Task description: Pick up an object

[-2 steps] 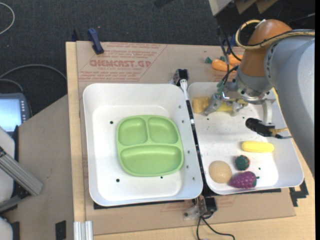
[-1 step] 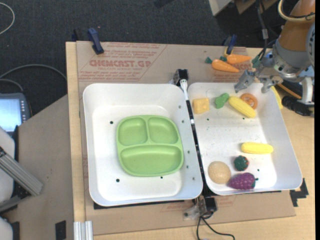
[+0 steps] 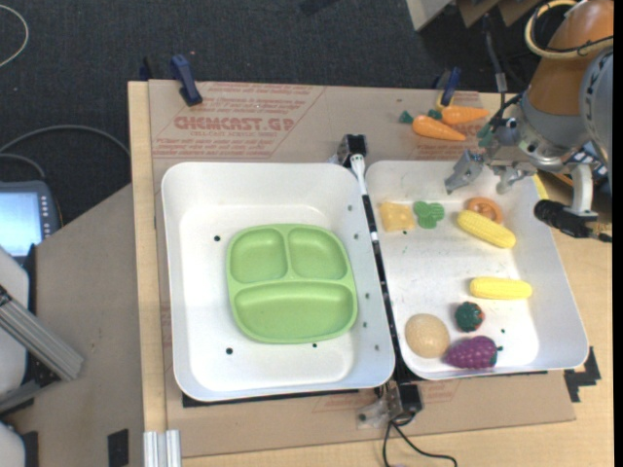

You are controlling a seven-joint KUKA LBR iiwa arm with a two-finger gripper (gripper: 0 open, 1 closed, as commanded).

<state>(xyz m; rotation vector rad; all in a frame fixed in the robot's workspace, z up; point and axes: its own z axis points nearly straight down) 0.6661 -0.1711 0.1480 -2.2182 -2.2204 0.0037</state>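
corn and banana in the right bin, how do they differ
The corn lies at a slant, its left end nearer the bin's far side; the banana lies almost level across the view. The corn sits near the far end of the right bin, beside an orange ring; the banana sits lower, about mid-bin, above a small dark green piece. The corn looks slightly thicker. Both are yellow, elongated toy foods, lying flat and untouched.

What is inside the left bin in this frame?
The left bin holds a green divided plate lying flat near its middle, with nothing in its three compartments. A few small dark dots mark the bin floor around it. Whatever lies under the plate is covered.
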